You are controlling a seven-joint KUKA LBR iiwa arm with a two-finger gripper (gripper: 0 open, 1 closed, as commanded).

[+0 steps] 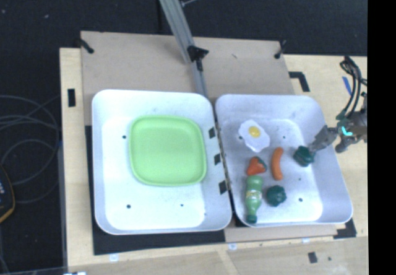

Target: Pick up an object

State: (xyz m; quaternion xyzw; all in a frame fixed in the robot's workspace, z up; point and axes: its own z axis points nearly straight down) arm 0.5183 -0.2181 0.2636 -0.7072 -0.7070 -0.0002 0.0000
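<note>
Now the grey two-finger pincer [314, 144] is reaching in over the right-hand shallow white bin [328, 205], its tip sitting right against a small dark-green rounded toy [302, 156] near that bin's right side. Whether the fingers are apart or closed is something I cannot tell from this slanted view, and the toy is not clearly showing between them, so I am not calling it held.

To do this step well, I would judge that the tip needs centring squarely over the green piece, coming down straight, because it is lying apart from its neighbours and offering clean room. The orange sausage-shaped toy [277, 163] is lying just to its left, so a sideways nudge is risking a shove into it. Further left, the white fried-egg toy [254, 134], the red-orange pepper-like toy [256, 166], the green bottle-shaped toy [252, 196] and another dark-green knobbly toy [275, 194] are sitting well clear. The light-green square plate [167, 150] is resting in the left-hand white bin [111, 205].
</note>
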